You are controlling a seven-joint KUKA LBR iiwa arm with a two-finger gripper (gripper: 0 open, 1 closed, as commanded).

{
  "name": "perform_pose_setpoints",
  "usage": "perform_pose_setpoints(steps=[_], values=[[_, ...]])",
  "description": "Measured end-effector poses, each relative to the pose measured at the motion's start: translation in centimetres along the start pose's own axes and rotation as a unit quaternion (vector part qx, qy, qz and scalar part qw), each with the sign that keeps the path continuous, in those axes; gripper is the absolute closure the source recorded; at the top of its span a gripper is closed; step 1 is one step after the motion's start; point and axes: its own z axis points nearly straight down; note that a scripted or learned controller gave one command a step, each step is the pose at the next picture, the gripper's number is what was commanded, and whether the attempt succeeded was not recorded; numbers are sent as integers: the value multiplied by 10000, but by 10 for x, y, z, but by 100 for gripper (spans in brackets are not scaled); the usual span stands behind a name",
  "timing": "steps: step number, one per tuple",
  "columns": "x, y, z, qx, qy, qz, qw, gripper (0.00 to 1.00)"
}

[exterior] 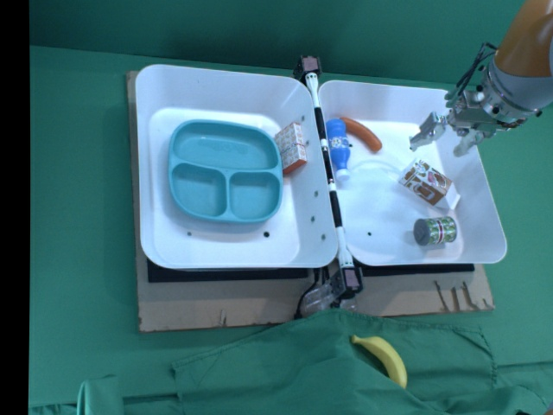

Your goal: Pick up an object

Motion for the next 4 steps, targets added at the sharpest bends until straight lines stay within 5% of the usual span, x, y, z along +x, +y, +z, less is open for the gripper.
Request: perform_pose_setpoints(steps=[1,2,3,4], values=[[-2,1,-13,-37,-17,17,10000,100],[-1,1,-13,-31,-15,15,10000,0],[-3,2,-26,-68,-30,30,10000,100],[-4,3,-39,-102,-44,46,9999,100]])
